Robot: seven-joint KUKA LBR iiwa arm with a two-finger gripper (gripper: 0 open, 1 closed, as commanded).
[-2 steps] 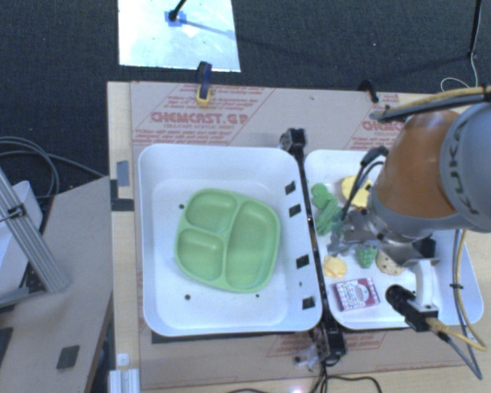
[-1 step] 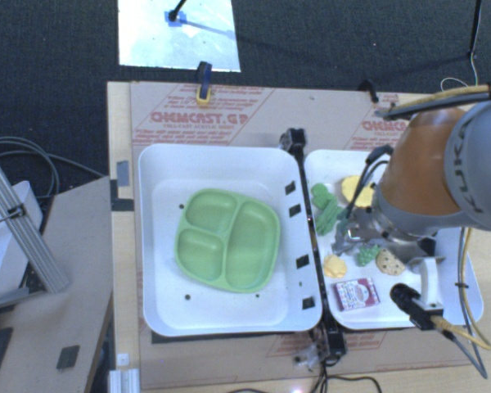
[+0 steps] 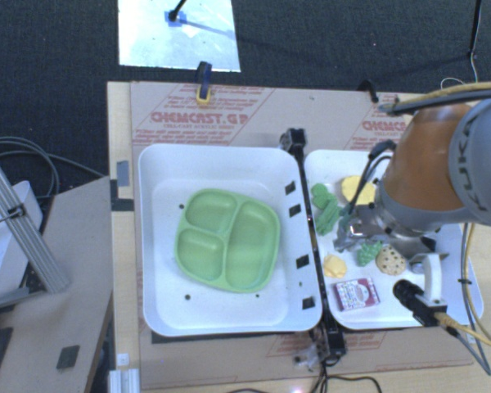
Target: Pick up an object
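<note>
1. I am hovering the gripper [image 3: 353,234] over the right bin [image 3: 327,169], beside the cookie [image 3: 389,260]; its grip I cannot tell.
2. I am risking a miss: crowded toys could deflect it.

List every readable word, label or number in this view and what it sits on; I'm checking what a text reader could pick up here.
"CHEMCAST. GP": red print on the brown protective sheet under the bins, above the left bin; it appears reversed.
Further red print on that sheet near the right bin: partly hidden, unreadable.
Small dark red and white packet in the right bin: its label is too small and blurred to read.
</note>
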